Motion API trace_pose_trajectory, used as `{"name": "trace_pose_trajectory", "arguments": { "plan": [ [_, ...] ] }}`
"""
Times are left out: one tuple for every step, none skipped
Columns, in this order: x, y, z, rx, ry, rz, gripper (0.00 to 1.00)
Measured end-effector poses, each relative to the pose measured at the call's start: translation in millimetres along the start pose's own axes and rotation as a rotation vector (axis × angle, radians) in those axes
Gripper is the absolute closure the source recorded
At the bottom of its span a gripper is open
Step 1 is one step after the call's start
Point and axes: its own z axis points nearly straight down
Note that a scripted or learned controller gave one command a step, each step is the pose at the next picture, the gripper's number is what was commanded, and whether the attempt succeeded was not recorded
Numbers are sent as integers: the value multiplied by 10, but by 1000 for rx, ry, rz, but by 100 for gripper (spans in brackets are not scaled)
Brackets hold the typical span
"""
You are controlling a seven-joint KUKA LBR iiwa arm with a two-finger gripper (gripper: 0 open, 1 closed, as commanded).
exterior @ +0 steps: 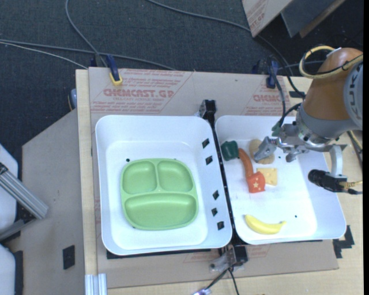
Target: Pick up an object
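We saw dark grey carpet point(46, 86) crossed by thin cables point(81, 31), and a cardboard box point(262, 12) at the top edge.

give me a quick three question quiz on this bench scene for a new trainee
1. True or false: the green divided plate lies in the left bin.
2. Which item lies nearest the right bin's front edge? A) banana B) carrot C) green pepper
3. Fill in: the end effector hangs over the ____ bin.

Key: 1 true; 2 A; 3 right.
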Motion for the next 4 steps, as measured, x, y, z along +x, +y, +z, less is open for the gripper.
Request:
{"name": "trace_pose_trajectory", "arguments": {
  "plan": [
    [57,-38,471,0,1,0,0],
    [51,-20,356,-3,0,0,100],
    [19,75,-215,-14,-4,-1,100],
    [-71,104,-680,-13,-4,-2,100]
  ]
}}
